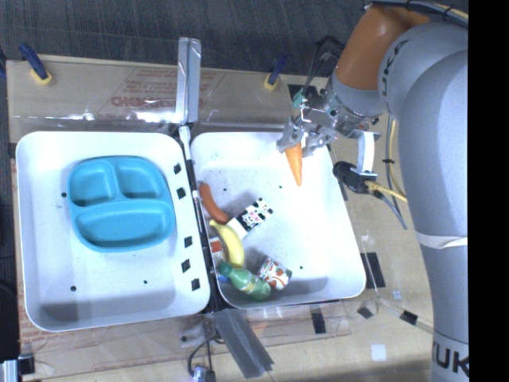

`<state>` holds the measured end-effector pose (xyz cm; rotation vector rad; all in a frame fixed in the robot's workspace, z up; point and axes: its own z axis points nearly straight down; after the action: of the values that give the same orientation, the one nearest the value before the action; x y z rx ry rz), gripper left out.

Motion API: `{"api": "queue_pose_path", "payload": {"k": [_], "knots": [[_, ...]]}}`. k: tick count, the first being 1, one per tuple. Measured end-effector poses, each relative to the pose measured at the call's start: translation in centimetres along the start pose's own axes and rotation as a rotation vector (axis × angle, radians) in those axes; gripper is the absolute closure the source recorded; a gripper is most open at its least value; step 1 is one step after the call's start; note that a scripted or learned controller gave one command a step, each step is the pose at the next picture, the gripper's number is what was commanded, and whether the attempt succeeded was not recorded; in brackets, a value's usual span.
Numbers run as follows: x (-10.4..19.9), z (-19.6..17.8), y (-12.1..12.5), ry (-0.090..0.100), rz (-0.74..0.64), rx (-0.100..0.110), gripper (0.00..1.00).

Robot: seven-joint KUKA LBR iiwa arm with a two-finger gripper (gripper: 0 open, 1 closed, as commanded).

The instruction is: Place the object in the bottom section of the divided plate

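Hand [296,139] has the carrot [295,164] pinched by its top end, tip hanging down over the upper part of the right bin [334,237].

Reads to me as the carry step: grasp looks done, carrot appears clear of the bin floor, though I can't judge the height from this angle. Divided plate [121,203] is blue and sits in the left bin [48,277], well apart from the hand, across the wall between the bins. Its bottom section is the wide one nearest the camera; the two small ones lie behind it. My next move: traverse left over the wall with the carrot held high, stop above that wide section, lower, let go. Grip is only on the fat end, so it could swing or slip in transit. Banana [232,243], sausage [213,203] and other clutter in the right bin are off my path.
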<state>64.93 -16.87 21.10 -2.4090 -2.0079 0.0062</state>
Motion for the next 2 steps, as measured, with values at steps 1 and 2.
{"api": "queue_pose_path", "payload": {"k": [1,2], "knots": [[4.2,-3.6,-0.1,-0.001,0.168,-0.002,1.00],[10.1,0.9,-9.9,-0.002,0.263,0.003,1.00]]}}
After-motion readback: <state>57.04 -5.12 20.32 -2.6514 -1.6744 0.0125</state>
